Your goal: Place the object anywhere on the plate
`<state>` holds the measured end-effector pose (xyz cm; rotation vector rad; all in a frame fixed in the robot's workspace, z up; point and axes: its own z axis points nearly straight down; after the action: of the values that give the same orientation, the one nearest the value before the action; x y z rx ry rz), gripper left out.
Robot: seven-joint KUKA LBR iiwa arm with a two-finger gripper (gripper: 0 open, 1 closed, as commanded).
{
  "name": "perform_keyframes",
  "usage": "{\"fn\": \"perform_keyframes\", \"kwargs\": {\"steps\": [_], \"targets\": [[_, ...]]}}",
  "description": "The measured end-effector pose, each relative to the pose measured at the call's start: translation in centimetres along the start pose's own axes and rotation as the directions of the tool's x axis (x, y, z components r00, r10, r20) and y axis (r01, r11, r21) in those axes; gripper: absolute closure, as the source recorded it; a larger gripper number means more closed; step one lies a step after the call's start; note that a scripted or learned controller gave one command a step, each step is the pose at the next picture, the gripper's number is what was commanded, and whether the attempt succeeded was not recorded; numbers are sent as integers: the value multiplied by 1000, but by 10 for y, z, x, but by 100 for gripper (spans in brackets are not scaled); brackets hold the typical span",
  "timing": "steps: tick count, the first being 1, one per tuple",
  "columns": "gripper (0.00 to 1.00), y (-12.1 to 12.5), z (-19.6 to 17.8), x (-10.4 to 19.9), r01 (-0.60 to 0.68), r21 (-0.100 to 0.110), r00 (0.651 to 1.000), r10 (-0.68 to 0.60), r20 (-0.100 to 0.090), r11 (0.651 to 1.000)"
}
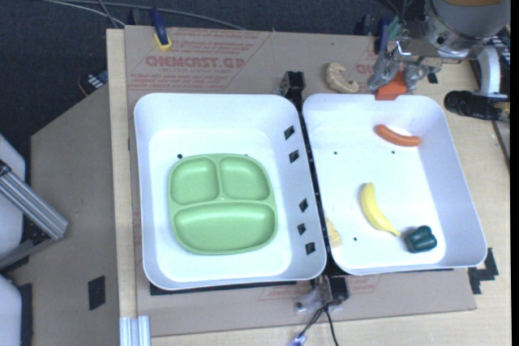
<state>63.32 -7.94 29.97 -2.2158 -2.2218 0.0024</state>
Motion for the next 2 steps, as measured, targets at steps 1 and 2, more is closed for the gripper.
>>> {"fn": "perform_keyframes", "kwargs": {"steps": [1,2], "targets": [[100,-26,16,35,1,1,1000,-1,-1,1000],[100,-60,30,77,1,2,1000,-1,-1,1000]]}}
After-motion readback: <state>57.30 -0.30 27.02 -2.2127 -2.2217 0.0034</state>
